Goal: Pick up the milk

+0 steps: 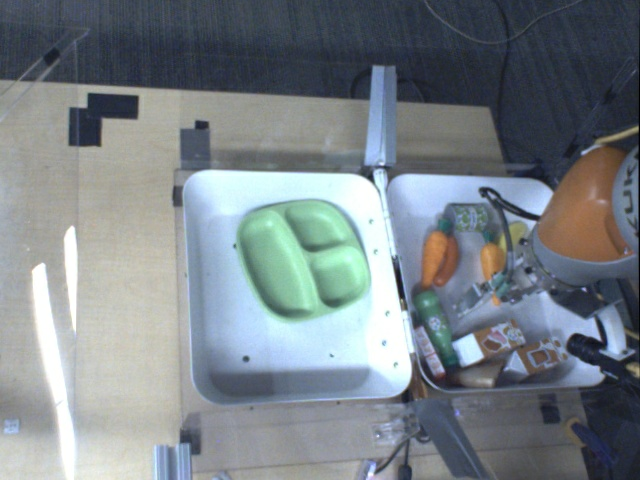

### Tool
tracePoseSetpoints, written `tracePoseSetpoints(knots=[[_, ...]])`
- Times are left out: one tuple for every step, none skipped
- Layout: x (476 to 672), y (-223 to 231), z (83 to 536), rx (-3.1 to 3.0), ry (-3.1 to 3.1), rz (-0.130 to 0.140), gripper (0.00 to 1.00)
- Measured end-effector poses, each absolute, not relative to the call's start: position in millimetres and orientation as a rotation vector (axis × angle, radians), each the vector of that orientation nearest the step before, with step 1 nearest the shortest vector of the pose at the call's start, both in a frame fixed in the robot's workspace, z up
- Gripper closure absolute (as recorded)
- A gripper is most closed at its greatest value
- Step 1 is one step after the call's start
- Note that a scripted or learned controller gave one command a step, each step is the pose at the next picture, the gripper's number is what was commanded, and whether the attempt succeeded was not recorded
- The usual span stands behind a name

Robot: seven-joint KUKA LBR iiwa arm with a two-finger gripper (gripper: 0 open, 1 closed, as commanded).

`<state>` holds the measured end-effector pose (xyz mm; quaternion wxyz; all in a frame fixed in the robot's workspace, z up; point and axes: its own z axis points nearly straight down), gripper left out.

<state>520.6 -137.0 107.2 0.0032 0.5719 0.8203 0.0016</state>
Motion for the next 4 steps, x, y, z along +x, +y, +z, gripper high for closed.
tracePoseSetpoints(knots=[[567.1,-146,133,1.771,2.586,0.005,0.0],[637.0,-119,138,1.637,2.671,0.006,0.0],[646.6,-137,107,1.62,2.666,0.01,0.0],[667.1,-151,91,1.464,2.791,-0.01,0.0]])
